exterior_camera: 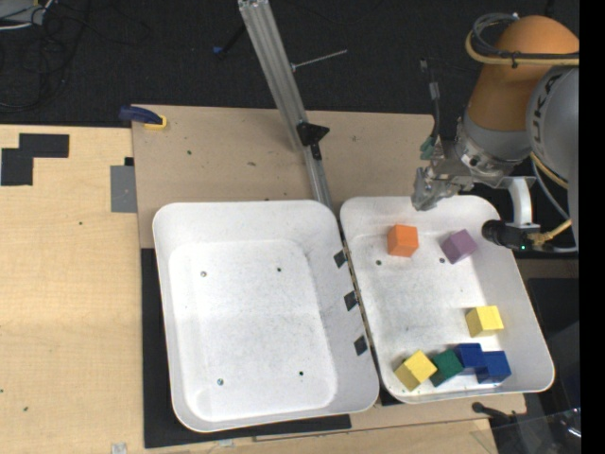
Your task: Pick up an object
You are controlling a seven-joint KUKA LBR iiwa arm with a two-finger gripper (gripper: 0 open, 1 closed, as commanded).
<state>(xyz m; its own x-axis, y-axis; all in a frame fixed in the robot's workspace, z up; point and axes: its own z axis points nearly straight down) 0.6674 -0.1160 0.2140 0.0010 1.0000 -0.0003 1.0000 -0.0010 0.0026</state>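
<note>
orange cube (403,240) in right bin (529,348); gripper (430,193) seemingly above far rim.

Arm comes in from upper right, grey body w/ orange band above the wrist, bent downward. Wrist points down and slightly left. Gripper (427,197) hangs low at end of arm, tips aimed down; metal parts too blurred to read. Black cable loops around top of orange band.
</note>
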